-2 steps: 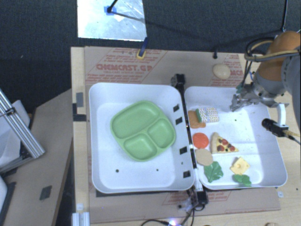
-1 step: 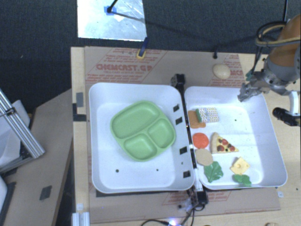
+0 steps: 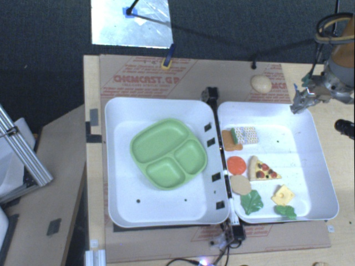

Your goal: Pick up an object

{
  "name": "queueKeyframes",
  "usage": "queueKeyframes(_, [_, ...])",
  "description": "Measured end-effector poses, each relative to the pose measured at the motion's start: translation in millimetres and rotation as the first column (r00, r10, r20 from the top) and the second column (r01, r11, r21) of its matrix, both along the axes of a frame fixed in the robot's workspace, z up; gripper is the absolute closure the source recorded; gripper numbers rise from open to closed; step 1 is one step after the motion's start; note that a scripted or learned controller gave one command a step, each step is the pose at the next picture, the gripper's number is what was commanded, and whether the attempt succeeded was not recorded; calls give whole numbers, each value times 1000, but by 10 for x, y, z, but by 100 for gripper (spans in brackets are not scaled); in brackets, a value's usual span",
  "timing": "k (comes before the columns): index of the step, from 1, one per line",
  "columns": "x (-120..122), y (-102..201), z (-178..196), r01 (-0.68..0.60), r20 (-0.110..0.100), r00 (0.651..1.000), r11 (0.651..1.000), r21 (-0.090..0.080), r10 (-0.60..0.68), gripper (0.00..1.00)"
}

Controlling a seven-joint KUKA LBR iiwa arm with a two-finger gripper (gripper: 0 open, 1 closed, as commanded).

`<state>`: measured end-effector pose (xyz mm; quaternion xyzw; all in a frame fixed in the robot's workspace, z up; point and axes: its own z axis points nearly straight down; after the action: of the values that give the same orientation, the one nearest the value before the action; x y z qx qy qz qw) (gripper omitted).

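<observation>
The right bin holds several toy foods. Along its left side lie an orange piece, a speckled block, a red disc and a tan round. A pizza slice lies mid-bin, with a cheese wedge and two green leafy pieces near the front. My gripper hangs at the far right corner of this bin, above its rim and apart from all the food, with nothing seen between its fingers.
The left bin carries a green divided plate. A beige ball rests on the cardboard behind the right bin. A shiny sheet lies at the back. Metal rails stand at far left.
</observation>
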<state>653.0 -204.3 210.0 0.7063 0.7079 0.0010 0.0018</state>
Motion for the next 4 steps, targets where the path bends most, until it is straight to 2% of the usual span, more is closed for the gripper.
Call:
queueKeyframes(1, [12, 1, 158, -2, 1, 1000, 1000, 0, 2, 100])
queueKeyframes(2, [17, 593, 249, -8, -1, 1000, 1000, 2, 8, 100])
queueKeyframes(3, [-4, 1143, 146, -8, -2, 1000, 1000, 2, 8, 100])
queueKeyframes(4, [107, 1646, 239, -8, 0, 1000, 1000, 2, 8, 100])
